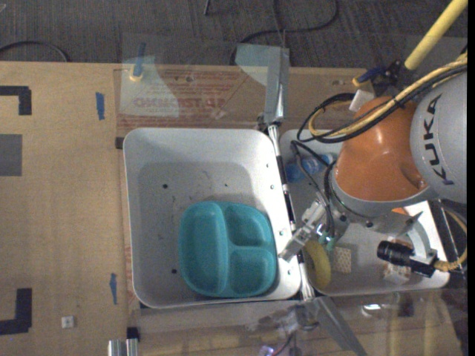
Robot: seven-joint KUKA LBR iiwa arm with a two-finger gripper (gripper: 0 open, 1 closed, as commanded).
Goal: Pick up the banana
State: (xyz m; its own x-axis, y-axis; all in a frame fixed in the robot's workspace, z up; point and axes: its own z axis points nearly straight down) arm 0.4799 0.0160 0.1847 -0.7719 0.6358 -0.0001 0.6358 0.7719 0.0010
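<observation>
Banana [320, 264] lying in the right bin [371, 282], hard against its left wall near the front corner, long axis running roughly twelve to six, lower end toward six. Upper end tucked under the gripper [308, 232], so tip hidden. Fingers hard to make out (spread or pressed together, cannot tell), sitting at the banana's eleven o'clock, over the rim between bins. Most of the right bin covered by the arm [386, 162]; small tan object [342, 259] at the banana's three o'clock. Left bin [148, 169] holding a teal divided tray [226, 249], toward five o'clock.
</observation>
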